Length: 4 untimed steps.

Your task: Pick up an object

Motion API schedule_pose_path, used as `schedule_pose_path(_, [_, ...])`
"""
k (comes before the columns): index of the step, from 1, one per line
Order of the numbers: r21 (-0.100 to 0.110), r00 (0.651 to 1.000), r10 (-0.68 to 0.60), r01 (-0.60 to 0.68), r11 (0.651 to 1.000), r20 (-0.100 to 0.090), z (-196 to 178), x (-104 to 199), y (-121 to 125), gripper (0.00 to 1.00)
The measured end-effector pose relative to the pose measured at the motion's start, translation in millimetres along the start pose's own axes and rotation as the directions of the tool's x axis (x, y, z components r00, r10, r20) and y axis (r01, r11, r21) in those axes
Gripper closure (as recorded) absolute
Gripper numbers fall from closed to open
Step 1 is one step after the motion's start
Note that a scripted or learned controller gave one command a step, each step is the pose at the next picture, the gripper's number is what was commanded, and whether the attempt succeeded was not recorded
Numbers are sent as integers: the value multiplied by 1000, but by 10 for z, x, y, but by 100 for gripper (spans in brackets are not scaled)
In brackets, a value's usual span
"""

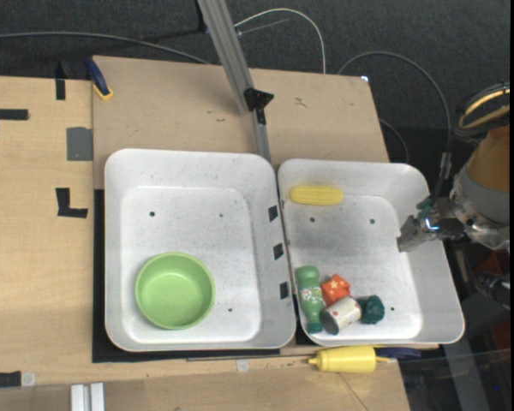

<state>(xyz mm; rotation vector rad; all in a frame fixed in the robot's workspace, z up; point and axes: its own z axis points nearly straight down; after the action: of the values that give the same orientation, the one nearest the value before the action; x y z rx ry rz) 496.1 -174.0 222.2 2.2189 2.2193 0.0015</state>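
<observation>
Over the right bin's [428, 187] right rim sits the hand [415, 232], nothing between its prongs; can't tell from this angle how wide it stands.

Candidates all in the right bin. Yellow corn-shaped piece [316, 196] lies alone by the back wall, lengthwise along it. Looks like light hard plastic, likely a bit slick; best taken across its short width at the middle. The wall just behind it may crowd one prong.

Front cluster: green bottle [307, 296], orange block [335, 288], white-and-grey can [341, 314], dark teal piece [373, 308], touching or nearly so. Probably all light and rigid, but round ones could roll, and neighbours block prong clearance. Teal piece on the outer edge looks the most reachable of these.

Left bin [120, 229] holds a green bowl [175, 290], well apart. Yellow bottle [347, 360] lies on the worktop [154, 101] just outside the front rim.
</observation>
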Motion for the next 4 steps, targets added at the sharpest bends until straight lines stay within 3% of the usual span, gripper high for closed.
schedule_pose_path(1, [0,1000,-1,1,1000,0,-442,13,-54,100])
schedule_pose_path(2, [4,1000,-7,7,1000,-3,-317,544,232,100])
schedule_pose_path(4, [4,1000,-8,8,1000,-3,-312,1564,570,100])
